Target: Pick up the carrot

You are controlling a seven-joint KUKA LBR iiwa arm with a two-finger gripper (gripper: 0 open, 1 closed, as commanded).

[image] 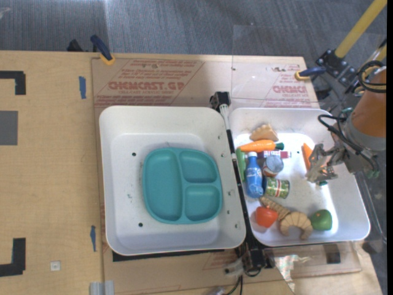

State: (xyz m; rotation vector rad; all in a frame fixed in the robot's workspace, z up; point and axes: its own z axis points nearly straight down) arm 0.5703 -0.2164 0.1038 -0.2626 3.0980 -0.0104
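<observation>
Two white bins sit side by side on the bench (49,165). The left bin (116,128) has a teal plate (182,184) with three parts in it. The right bin (350,214) is full of toy food and small things.

The carrot (258,146) lies on its side near the top left of the right bin. It is orange with a green end that points to the right. A tan bread piece (264,132) is just above it. A blue bottle (253,176) is just below it, and a green bottle (241,163) stands next to that one. Lower down are a small can (277,188), a red tomato (265,217), a croissant (295,223) and a green lime (321,220).

The end effector (319,165) hangs over the right side of the same bin. It is well apart from the carrot. A thin orange thing (306,155) sits right by it, and it may be a second small carrot piece, but the view is too poor to be sure. I cannot tell if the end effector is spread or pressed together, because the metal parts blur into each other. Nothing can be seen pinched in it.

So I think the job is barely begun. The arm (371,112) is over the correct bin, and that is all that is done. The carrot is not yet picked up. What is left is to go over to the carrot, come down on it, grab it and lift it out. The bread and the bottles are very near, so there is not much room for the grab.
</observation>
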